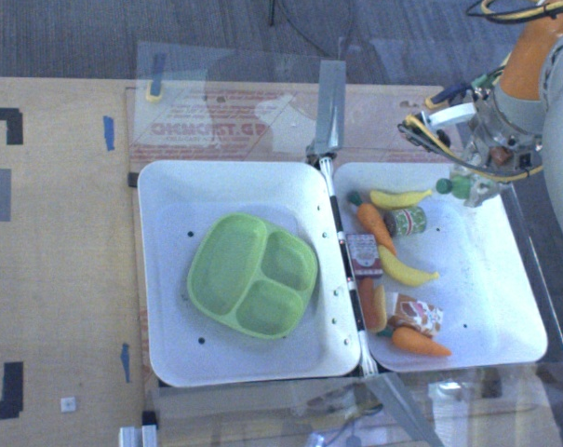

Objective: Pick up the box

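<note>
- Red lettering on the cardboard sheet (211, 124) behind the bins was too faint for you to read.
- The left bin (160, 203) held one thing: a green divided plate (252, 275) with three compartments, lying near its middle.
- The right bin (504, 287) held the food items, most of them crowded toward its left wall.
- The box (419, 313), small, with red and white print you could not make out, lay in the near left part of the right bin, just above an orange carrot (419, 342).
- A second carrot (374, 226) lay slantwise farther back, next to a small can (408, 222) with a red and green label, unreadable.
- Two bananas were there: one banana (399, 196) near the far wall, the other yellow banana (405, 267) toward the middle.
- A dark packet (362, 254) sat on the divide between the bins, its print illegible, with an orange sausage-shaped item (370, 304) below it.
- The gripper (476, 189) hung over the far right corner of the right bin, well apart from the box; a green item (456, 186) showed at its tip, but you could not tell how its fingers stood or whether they had hold of anything.
</note>
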`<state>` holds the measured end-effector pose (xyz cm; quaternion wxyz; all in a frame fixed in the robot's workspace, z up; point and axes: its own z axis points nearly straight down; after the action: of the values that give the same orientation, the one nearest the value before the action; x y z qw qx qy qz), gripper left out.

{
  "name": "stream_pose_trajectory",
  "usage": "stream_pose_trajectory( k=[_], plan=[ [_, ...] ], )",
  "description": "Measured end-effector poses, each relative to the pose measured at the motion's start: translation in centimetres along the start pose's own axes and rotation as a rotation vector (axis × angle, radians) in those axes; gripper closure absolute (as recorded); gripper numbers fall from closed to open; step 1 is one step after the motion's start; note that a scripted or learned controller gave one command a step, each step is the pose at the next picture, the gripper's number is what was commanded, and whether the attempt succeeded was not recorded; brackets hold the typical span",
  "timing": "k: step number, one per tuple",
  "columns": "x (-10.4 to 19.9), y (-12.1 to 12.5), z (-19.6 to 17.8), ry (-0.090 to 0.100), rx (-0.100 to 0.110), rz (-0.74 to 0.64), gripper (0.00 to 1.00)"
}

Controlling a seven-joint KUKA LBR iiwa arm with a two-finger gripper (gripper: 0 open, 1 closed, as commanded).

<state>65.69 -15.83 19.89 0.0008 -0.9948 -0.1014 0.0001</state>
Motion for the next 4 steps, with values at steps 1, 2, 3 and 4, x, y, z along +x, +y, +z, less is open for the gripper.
stream_pose_trajectory(
  k=[1,2,3,4],
  plan=[
    [-1.4,5.6,-1.7,0.000,-0.001,0.002,1.00],
    [-4.1,2.4,-6.1,-0.003,0.003,0.002,1.00],
    [-4.0,2.4,-7.1,-0.003,0.004,0.003,1.00],
    [-1.7,3.1,-13.6,0.000,-0.001,-0.083,1.00]
  ],
)
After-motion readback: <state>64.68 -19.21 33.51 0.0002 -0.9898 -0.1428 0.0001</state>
